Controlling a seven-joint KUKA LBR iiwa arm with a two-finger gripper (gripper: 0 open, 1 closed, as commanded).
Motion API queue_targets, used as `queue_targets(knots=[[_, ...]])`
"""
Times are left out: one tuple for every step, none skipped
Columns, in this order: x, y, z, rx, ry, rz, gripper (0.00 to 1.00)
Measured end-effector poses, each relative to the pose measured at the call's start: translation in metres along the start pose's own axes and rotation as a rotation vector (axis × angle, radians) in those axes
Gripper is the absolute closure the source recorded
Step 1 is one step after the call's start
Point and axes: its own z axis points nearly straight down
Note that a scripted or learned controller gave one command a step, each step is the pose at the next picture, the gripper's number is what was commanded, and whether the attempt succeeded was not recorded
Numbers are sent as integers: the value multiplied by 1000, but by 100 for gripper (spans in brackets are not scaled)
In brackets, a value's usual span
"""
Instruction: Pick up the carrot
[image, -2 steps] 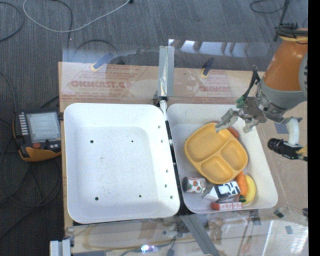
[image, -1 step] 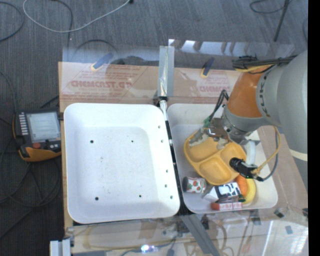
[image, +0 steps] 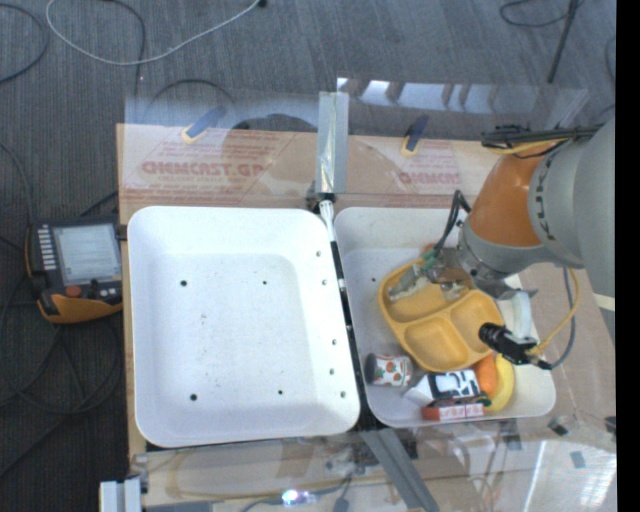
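A yellow divided tray (image: 445, 330) lies in the right white bin (image: 365, 300). Near it, a small printed can (image: 388, 371) and a black-and-white box (image: 455, 385). The left white bin (image: 235, 320) adjoins. A handheld device (image: 75, 265) sits far left.

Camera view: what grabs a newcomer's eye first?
The grey arm with its orange band reaches in from the right over the right bin. Under it a yellow divided tray lies tilted among a clutter of small items along the bin's near edge: an orange and yellow piece, a black-and-white box and a small cup. The left bin is a big white contrast.
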Motion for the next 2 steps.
queue_targets(knots=[[-1, 1, -10, -3, 0, 1, 100], [3, -86, -118, 25, -1, 72, 100]])
